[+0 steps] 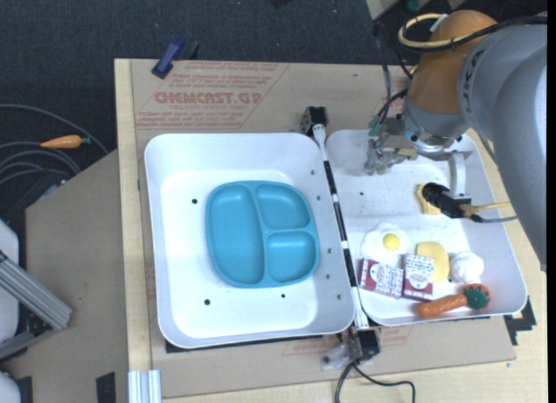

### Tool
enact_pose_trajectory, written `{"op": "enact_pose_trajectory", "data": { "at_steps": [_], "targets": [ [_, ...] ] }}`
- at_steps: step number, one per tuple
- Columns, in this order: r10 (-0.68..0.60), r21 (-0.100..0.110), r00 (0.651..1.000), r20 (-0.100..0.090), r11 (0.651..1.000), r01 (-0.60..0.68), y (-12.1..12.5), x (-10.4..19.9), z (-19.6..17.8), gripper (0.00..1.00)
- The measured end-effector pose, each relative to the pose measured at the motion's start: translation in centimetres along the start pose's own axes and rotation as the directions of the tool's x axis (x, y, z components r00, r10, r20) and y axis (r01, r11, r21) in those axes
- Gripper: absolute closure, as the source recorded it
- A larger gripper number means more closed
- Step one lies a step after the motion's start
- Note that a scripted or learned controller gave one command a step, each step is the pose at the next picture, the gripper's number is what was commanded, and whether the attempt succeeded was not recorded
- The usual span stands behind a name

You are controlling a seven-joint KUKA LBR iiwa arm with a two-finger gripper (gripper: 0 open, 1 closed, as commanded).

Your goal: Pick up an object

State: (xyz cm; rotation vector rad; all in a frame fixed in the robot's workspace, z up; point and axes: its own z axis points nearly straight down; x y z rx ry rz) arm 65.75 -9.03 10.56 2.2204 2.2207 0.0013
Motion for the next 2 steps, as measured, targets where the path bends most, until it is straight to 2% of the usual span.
{"op": "enact_pose_trajectory", "data": {
  "at_steps": [1,2],
  "targets": [
    [0.0,0.001,1.0,0.0,1.0,0.0,0.0,0.0,0.0,0.0],
    [-0.001,0.0,1.0,0.0,1.0,0.001,0.9,-0.1,2.1,0.0]
  ]
}}
